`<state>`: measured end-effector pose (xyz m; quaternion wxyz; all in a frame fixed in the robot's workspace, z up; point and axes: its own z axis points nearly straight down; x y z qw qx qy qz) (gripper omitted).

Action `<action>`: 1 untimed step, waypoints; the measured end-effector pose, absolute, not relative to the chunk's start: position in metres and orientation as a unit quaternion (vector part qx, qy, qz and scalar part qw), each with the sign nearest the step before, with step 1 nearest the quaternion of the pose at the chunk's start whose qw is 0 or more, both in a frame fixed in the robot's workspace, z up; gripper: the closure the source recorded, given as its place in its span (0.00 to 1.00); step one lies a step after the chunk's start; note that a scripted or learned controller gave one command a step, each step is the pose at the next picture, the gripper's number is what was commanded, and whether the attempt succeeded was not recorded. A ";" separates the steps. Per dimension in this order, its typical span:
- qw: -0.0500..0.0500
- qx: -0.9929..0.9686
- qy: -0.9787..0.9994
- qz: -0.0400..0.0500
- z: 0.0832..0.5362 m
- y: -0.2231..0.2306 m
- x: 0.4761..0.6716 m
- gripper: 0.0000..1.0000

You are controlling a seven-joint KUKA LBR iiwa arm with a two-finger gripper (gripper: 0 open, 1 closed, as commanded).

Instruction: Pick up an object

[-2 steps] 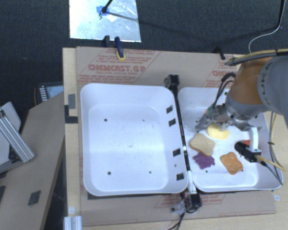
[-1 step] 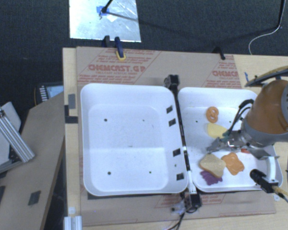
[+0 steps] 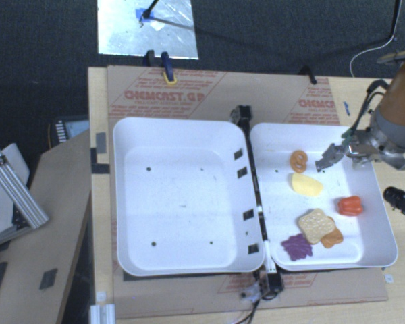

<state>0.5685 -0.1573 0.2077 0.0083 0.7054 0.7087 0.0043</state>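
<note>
Hovering over the right bin [image 3: 385, 248], the gripper [image 3: 326, 160] hangs just beside the small orange ring [image 3: 298, 160], with the yellow piece [image 3: 306, 185] close below it. Whether anything is gripped I cannot tell; its dark tip is too small to read. Any of the pieces here could be the pick: the ring, the yellow piece, the red pepper-like piece [image 3: 349, 205], the toast slice [image 3: 314, 224] touching a brown piece [image 3: 331, 238], and the purple cluster [image 3: 297, 246].

Risk, as I judge it: the ring and the yellow piece sit near each other, so a descent between them could nudge one aside or catch an edge and slip. The toast and brown piece touch, which could spoil a clean lift there.

The left bin [image 3: 121, 181] sits alongside, both on a cardboard-covered worktop [image 3: 189, 90], dark carpet [image 3: 40, 32] beyond, a shiny foil sheet [image 3: 121, 25] at the top.
</note>
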 end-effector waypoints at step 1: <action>-0.002 0.708 0.706 -0.002 0.179 -0.171 0.483 0.00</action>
